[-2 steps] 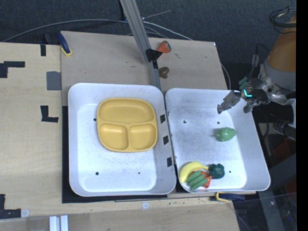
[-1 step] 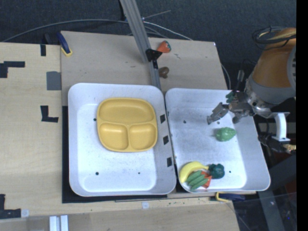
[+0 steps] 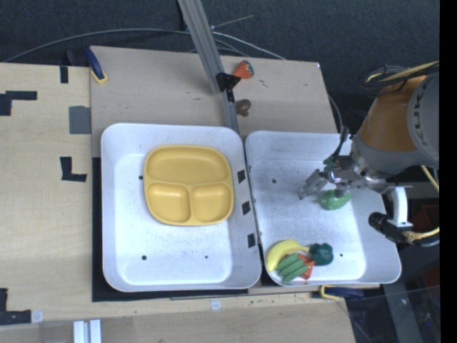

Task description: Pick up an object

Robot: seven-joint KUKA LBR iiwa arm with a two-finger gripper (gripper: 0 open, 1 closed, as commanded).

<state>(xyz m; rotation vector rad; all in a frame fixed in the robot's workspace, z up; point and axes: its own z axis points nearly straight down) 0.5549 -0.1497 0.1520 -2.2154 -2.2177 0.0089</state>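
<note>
My gripper [image 3: 325,185] hangs low over the right bin [image 3: 285,156], toward its right side. A small round green object [image 3: 334,201] lies on the bin floor right under and just in front of the gripper, partly covered by it. I cannot tell whether they touch. At the bin's front edge sits a small pile: a yellow banana [image 3: 283,249], green bean pods [image 3: 292,265], a bit of red-orange [image 3: 308,269] and a dark green broccoli-like piece [image 3: 323,253].
The left bin [image 3: 121,213] holds a yellow divided plate [image 3: 189,184]. A slanted metal pole [image 3: 203,41] rises behind the bins, with an orange piece [image 3: 244,68] and a brown piece [image 3: 243,107] near its base. The bins' shared wall [image 3: 246,191] runs between them.
</note>
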